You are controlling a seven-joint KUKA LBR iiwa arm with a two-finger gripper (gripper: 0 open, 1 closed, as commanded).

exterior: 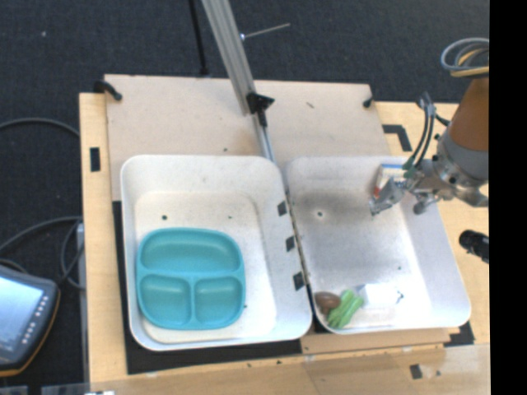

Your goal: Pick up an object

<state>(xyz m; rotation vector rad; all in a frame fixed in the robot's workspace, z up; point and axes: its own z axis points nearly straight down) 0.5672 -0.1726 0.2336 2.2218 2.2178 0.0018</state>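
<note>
In the right bin (428,253), near its front edge, lie a brown rounded object (328,301), a green object (348,308) and a white object (380,295), close together. My gripper (384,196) hangs over the back right part of this bin, well apart from those objects. Nothing shows between its fingers. The arm with its orange band (472,122) comes in from the right.
The left bin (206,179) holds a teal divided plate (191,277) with three compartments. A slanted metal pole (233,48) rises behind the bins. A tablet (20,315) sits off the bench at the left, and cables lie on the dark floor.
</note>
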